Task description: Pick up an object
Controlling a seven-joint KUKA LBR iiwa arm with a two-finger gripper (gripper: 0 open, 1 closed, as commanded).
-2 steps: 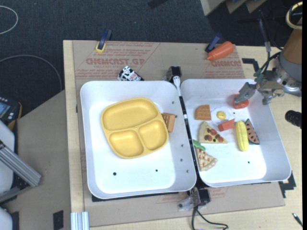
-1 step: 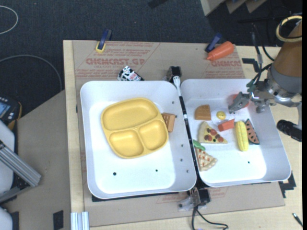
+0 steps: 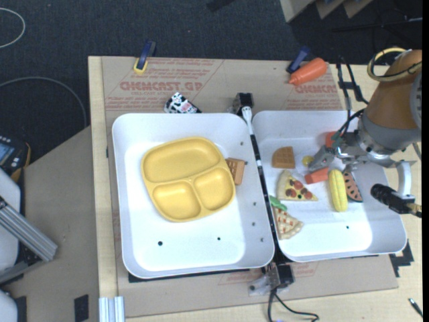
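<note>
Waffle (image 3: 288, 225) lies nearest; far cardboard (image 3: 161, 86) reads "GIEMCAST GP". Gripper (image 3: 333, 158) hangs over the red carrot-like piece (image 3: 317, 176); jaw state unclear.

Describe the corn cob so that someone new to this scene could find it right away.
Look in the right bin, just below the tool. The corn cob lies lengthwise beside the watermelon slice. It is the plain yellow, rod-shaped piece.

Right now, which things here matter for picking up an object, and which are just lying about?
In play: gripper low in the right bin; corn cob, pizza slice, toast piece, waffle piece.

Lying about: yellow divided plate in the left bin; orange carrot outside the bins.
</note>
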